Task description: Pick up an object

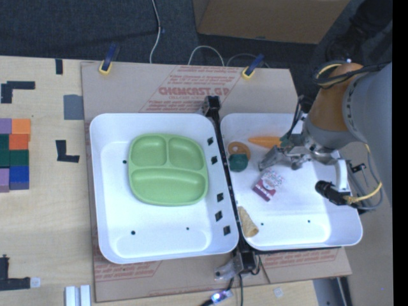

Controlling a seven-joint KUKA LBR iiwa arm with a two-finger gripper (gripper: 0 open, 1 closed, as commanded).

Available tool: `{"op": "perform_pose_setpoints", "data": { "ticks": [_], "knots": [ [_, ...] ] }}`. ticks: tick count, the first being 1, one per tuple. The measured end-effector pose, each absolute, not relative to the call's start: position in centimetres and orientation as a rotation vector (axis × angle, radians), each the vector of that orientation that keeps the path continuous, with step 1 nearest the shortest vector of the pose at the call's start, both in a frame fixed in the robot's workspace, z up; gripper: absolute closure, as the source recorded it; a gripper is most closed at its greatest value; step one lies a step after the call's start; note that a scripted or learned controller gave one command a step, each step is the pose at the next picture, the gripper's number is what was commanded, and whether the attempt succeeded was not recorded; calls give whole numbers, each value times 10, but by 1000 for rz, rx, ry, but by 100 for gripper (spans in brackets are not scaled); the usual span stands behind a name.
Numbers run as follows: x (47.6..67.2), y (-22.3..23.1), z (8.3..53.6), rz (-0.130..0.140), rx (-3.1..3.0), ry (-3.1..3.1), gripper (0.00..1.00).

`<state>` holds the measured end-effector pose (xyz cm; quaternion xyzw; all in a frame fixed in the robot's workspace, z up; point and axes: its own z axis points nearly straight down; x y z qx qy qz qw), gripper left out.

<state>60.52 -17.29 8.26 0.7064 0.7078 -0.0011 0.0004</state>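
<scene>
There are two white bins side by side. The left bin (108,234) holds one thing, a green plate (169,169) with three sections. It lies flat in the far half of that bin.

The right bin (338,234) holds five small things. One orange carrot (263,141) lies at the far side. One tan ring (238,148) sits by the wall between the bins, and one dark green ball-like thing (238,163) sits just near of the ring. One small pink and white packet (268,185) lies in the middle of the bin. One tan cone (247,222) lies at the near left corner.

One grey arm (370,116) with an orange band (328,104) reaches in from the right. Its gripper (273,160) hangs over the right bin, between the carrot and the packet. The two fingers look spread apart with nothing between them, but they are small and dark, so this is not sure. The packet lies just near of the fingertips.

The bins sit on a brown cardboard sheet (185,88) with red print on it. Two clamps hold the far edge, a left clamp (108,60) and a right clamp (253,66). The sheet lies on a pale wood bench (38,234). Some colored blocks (15,155) sit at the far left of the bench. Beyond the bench there is dark carpet (70,11) and one brown box (280,8). A white cable (153,18) runs across the carpet.
</scene>
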Motion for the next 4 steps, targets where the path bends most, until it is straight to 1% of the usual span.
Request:
{"op": "perform_pose_setpoints", "data": {
  "ticks": [1,4],
  "knots": [
    [607,-173,96,0,2215,2221,100],
    [605,-168,222,3,2217,2223,100]
  ]
}}
